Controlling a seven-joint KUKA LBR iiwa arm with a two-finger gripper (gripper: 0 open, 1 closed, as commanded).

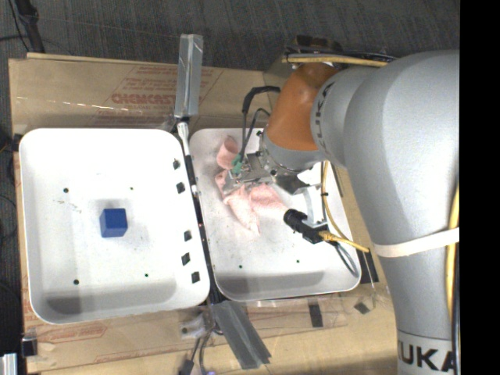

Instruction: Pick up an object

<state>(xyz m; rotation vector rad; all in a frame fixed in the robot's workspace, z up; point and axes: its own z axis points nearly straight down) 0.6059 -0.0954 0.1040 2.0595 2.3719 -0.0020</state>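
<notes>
A: Report the position of the arm (pixel 391 155) and the claw (pixel 248 170).

B: The grey arm enters from the right side of the desk (pixel 78 80) and covers the right part of the right bin (pixel 269 283). The orange band (pixel 293 112) sits above the wrist. The claw is low over the far half of the right bin, directly at the pink object (pixel 248 198).

A: State the claw condition.

B: Undetermined. The claw tips are small and merge with the pink material, so I cannot tell whether they are apart, together, or clamped on anything.

A: Locate the task items.

B: 2 items are visible. The pink object is a soft, crumpled mass near the centre of the right bin, reaching toward its far-left corner. The claw meets its upper part. The blue cube (pixel 114 222) lies on the floor of the left bin (pixel 47 151), slightly left of centre, well apart from the claw.

A: Other components?

B: 2 white bins sit side by side, touching along a black-clipped seam. A black fitting (pixel 303 225) with a yellow cable (pixel 348 242) hangs just right of the pink object.
</notes>
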